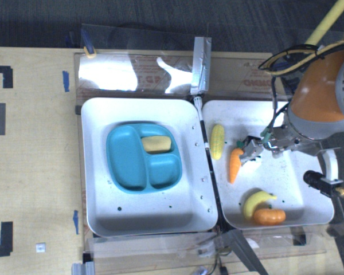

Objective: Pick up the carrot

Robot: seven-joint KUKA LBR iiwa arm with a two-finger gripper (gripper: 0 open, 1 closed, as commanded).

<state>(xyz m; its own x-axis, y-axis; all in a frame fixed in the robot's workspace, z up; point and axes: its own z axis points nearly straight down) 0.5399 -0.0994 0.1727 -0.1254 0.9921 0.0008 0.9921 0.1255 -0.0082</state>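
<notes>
In the left white bin (97, 199) sits a blue divided plate (142, 156) holding a pale yellow bun-shaped item (156, 144). In the right bin (286, 205), an ear of corn (217, 141) lies near the left wall. The carrot (234, 164) lies beside it, the gripper (251, 150) just at its top end; whether its fingers are spread is unclear. Below lie a banana (257, 201) and an orange item (269, 216).

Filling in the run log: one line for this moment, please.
phase: approach | gripper: at carrot top, right bin | grasp: unconfirmed | corn: left of carrot
</notes>
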